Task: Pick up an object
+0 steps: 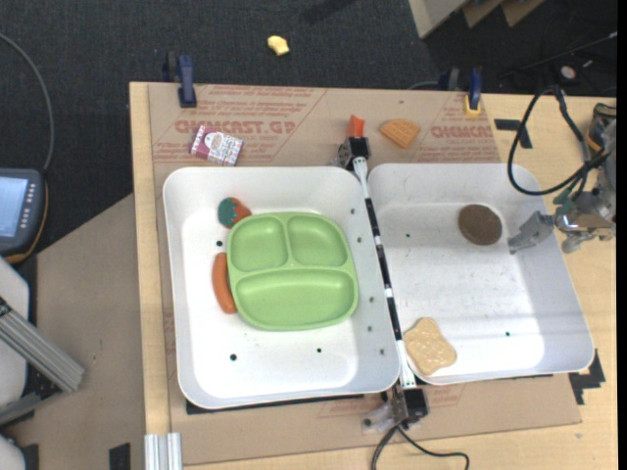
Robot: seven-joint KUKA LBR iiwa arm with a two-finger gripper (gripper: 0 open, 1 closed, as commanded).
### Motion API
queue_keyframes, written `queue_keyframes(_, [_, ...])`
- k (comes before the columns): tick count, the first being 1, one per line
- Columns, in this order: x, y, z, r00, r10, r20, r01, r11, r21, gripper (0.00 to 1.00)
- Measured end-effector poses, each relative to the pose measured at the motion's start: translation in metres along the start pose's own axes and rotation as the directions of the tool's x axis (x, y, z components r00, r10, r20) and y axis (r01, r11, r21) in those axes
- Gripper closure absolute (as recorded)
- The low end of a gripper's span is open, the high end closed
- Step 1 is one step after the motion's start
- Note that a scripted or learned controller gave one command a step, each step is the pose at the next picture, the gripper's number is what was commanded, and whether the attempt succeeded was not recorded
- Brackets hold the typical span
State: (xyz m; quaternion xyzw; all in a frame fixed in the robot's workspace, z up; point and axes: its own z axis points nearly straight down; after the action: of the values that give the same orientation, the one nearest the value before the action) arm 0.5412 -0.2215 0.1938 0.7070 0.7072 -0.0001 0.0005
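The right bin [549, 360] holds a round brown disc [480, 224] near its back. A pale tan cracker-shaped piece [429, 346] lies against that bin's front left corner. My gripper [551, 231] hangs at the right bin's right side, just right of the brown disc and apart from it. Nothing shows in its grasp. In the left bin [196, 351] sits a green divided plate [291, 270]. An orange sausage-shaped toy [223, 284] lies along the plate's left edge, and a small teal and orange piece [233, 211] lies at its back left corner.
On the cardboard behind the bins lie an orange cracker toy [399, 131] and a pink packet [217, 144]. Blue clamps [183, 78] [473, 90] grip the board's back edge. Black cables [524, 130] loop at the back right. A yellow scrap [278, 44] lies on the floor.
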Motion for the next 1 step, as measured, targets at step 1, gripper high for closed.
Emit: queue_keyframes(1, [0.0050,0.0418,0.1127,1.000,-0.008,-0.013,0.008,1.000,0.000,0.00])
